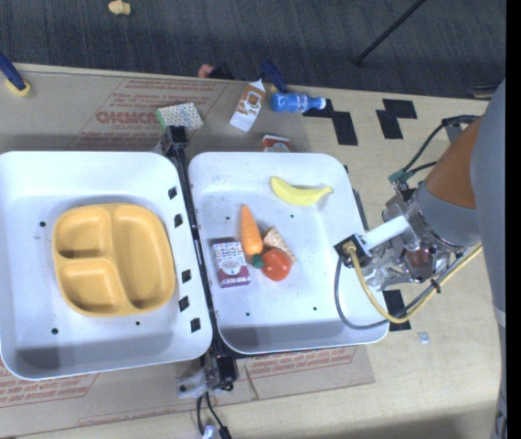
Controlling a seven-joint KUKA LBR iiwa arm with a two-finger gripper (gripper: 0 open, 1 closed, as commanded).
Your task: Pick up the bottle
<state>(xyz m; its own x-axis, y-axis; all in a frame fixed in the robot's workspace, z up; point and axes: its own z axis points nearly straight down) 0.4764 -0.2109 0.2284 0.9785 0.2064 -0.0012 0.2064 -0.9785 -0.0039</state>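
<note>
A small blue bottle (292, 102) lies on its side on the bench beyond the far edge of the right bin (334, 323), outside both bins. My gripper (403, 263) hangs over the right rim of the right bin, well away from the bottle and nearer the camera. Yellow cable loops below the gripper. Nothing shows in its grasp.
The right bin holds a banana (299, 191), a carrot (250, 230), a tomato (277, 264), a tan cracker-like piece (277, 241) and a red-and-white packet (229, 263). A yellow divided plate (112, 258) sits in the left bin (14, 245). A small carton (247, 106) and a green patterned pouch (180, 114) lie near the bottle.
</note>
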